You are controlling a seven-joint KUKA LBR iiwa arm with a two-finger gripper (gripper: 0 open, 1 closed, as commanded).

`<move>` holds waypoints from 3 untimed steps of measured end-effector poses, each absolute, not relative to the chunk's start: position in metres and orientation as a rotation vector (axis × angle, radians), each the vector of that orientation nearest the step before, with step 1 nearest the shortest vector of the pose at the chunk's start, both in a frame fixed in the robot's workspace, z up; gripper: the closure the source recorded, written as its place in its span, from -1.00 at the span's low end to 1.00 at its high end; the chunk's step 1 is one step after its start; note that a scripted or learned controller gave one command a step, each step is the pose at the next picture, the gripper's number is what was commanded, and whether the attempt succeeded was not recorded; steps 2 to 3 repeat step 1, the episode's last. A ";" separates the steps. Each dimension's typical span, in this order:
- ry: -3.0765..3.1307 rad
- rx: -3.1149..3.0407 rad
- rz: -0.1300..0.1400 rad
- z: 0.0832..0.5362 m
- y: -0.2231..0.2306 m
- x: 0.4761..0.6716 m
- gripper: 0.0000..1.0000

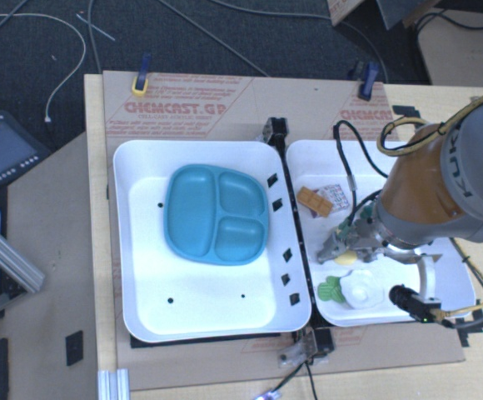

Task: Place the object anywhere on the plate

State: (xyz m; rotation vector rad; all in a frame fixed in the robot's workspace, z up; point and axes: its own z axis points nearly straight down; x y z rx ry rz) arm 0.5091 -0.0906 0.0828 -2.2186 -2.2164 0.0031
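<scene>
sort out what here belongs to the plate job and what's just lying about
For the job: blue plate in the left bin; claw over the right bin; the small items there: brown piece, green piece, white piece.

Lying about: cables, cardboard sheet, clamps.

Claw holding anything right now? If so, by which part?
Cannot be told. The claw is down in the right bin beside a yellow item, but nothing shows between its tips.
</scene>
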 end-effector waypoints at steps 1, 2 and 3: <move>-2.219 -2.221 -0.003 0.096 -0.090 0.510 1.00; -2.219 -2.221 -0.003 0.096 -0.090 0.510 1.00; -2.219 -2.221 -0.003 0.096 -0.090 0.510 1.00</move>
